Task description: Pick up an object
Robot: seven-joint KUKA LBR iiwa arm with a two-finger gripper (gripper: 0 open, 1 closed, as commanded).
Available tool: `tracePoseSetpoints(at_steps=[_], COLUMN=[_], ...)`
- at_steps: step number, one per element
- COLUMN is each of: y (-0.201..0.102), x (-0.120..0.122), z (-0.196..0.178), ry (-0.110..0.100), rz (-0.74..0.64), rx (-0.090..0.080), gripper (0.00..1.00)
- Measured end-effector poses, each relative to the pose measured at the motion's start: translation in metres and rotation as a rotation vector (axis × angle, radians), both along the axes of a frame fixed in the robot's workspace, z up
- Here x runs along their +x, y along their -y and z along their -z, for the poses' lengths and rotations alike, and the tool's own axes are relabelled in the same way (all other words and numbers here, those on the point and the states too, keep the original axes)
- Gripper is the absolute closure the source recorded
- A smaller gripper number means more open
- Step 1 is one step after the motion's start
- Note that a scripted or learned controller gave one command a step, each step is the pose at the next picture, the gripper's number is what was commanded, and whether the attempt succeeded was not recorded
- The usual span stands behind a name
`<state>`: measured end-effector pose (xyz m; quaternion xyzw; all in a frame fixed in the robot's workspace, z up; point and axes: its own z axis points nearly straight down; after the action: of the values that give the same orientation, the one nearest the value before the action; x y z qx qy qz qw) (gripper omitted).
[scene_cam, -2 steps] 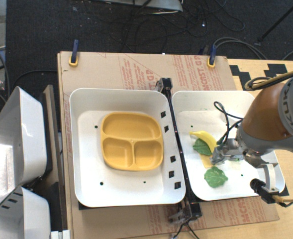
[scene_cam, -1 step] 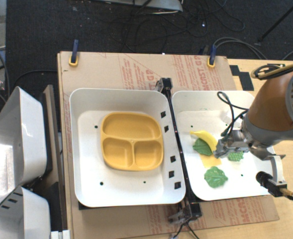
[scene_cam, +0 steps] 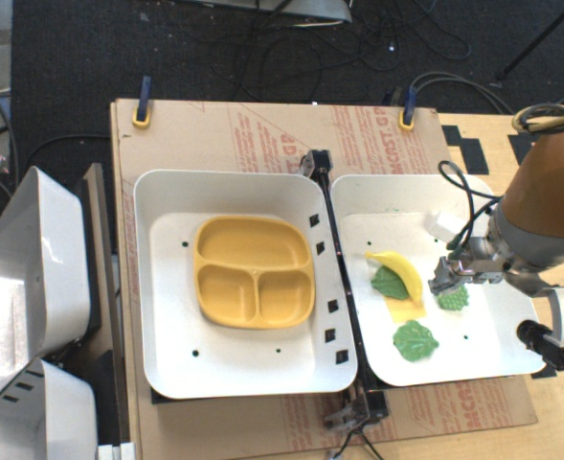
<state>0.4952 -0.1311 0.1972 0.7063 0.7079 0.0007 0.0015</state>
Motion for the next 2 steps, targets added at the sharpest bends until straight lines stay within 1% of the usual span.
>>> tracePoseSetpoints(at_steps=[1, 2], y=[0.006, 0.006], x=[0.009, 0.010], z=[-0.049, -0.078], ry=[0.001, 0.001], rz=[-0.002, -0.002], rx=[-0.001, -0.001], gripper=[1.00, 1.00])
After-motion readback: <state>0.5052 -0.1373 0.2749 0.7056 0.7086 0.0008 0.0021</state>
